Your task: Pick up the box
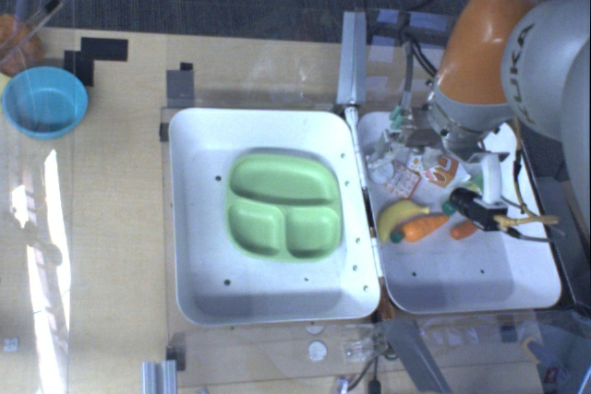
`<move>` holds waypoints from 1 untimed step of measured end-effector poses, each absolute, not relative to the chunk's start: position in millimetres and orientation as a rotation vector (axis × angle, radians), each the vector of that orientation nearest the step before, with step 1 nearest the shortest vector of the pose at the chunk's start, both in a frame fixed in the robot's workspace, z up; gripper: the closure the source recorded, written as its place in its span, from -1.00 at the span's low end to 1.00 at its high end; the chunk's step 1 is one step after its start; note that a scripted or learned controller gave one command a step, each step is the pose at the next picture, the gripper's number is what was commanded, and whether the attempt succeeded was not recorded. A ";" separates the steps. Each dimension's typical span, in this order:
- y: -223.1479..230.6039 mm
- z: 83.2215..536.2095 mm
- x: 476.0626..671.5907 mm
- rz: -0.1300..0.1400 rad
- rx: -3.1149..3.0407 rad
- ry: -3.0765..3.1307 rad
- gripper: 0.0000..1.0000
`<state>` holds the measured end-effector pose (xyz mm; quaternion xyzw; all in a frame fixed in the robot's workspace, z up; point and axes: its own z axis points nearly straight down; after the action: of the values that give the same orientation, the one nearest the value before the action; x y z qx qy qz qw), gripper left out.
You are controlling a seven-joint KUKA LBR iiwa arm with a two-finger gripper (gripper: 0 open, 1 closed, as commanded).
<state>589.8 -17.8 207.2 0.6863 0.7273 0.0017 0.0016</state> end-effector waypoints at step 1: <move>-100.7 125.1 603.8 0.002 2.291 2.147 -1.00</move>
<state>603.8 -100.7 125.1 0.7295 0.6839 0.0007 0.0008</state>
